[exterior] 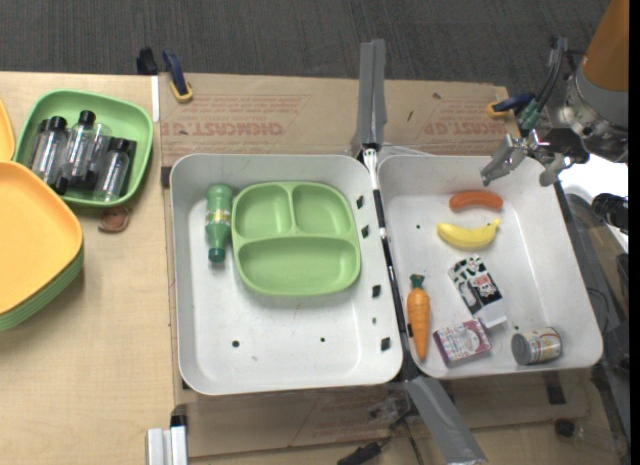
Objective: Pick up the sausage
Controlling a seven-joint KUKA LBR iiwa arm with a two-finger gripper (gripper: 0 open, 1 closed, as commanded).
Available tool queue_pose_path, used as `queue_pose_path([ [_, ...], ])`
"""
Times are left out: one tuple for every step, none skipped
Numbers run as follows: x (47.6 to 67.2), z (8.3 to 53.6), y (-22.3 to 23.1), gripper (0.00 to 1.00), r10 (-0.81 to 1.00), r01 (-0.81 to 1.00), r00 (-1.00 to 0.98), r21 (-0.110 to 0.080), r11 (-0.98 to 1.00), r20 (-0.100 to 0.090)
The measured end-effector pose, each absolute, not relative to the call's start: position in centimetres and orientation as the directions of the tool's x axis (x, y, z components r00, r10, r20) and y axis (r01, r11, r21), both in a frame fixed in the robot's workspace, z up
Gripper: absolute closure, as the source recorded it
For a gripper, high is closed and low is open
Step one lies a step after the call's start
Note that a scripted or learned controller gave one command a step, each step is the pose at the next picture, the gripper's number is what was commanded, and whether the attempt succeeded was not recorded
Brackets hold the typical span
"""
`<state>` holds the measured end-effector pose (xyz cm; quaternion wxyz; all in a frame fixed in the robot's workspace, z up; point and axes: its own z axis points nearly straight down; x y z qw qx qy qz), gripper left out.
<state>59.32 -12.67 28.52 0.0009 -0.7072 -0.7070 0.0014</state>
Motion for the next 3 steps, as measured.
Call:
queue_pose_path([
  [59.3,29.3,-12.8,1.0,1.0,1.0,0.001,-0.006,-0.001,-0.002],
  [60.8,20.4,-14.8,1.0,0.921,0.921,-0.39,-0.001,0.39,0.0],
  [61.3,9.2,-18.7,1.0,0.997,0.997,0.075,-0.001,-0.075,-0.001],
])
